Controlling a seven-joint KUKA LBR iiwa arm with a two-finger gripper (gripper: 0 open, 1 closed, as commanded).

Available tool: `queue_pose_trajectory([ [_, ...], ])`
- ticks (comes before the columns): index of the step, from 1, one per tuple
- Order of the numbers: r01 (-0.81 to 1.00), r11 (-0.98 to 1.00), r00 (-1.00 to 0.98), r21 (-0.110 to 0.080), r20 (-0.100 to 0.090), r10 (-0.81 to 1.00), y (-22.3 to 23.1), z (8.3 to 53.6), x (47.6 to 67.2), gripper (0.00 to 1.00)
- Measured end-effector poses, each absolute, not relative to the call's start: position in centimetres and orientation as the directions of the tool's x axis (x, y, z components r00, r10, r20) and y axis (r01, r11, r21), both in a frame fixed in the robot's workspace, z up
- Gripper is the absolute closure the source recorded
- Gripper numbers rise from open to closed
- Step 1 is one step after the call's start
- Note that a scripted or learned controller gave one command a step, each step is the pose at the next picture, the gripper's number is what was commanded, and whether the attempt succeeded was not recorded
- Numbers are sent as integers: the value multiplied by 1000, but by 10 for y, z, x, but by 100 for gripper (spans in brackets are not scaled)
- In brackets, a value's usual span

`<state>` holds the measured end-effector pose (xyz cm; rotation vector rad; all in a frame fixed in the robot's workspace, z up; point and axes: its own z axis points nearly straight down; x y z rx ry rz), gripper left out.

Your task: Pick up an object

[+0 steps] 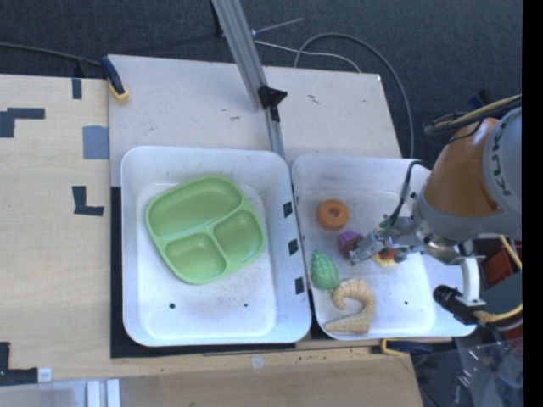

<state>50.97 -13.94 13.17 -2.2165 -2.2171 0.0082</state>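
Camera view: gripper sits low in the right bin, reaching in from the right edge. Arm's orange band is above it, up and right.

Finger state: cannot tell. The tip is small and dark, and it overlaps the toys around it, so I can't say spread or closed, and nothing is clearly seen between the fingers.

Candidates in the right bin:
- purple toy, just left of the gripper tip, touching or nearly so. Nearest thing to it.
- small yellow-orange piece, right at the gripper, partly under it. Can't tell what it is.
- orange donut, up and left of the tip, apart from it.
- green knobbly toy, down and left, near the bin's left wall.
- tan croissant, below the tip, long axis curving roughly vertical in the view, well clear of the others.

Left bin holds a green divided plate, far from the gripper, not relevant to this reach.

Judgement: the key relation is purple toy immediately left of the tip. It's the likely target. Risk: the neighbouring yellow-orange piece crowds the grasp.
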Motion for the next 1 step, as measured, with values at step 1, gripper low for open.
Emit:
queue_pose_trajectory([
  [1,1000,0,0,1,-3,1000,-140,89,510,0],
])
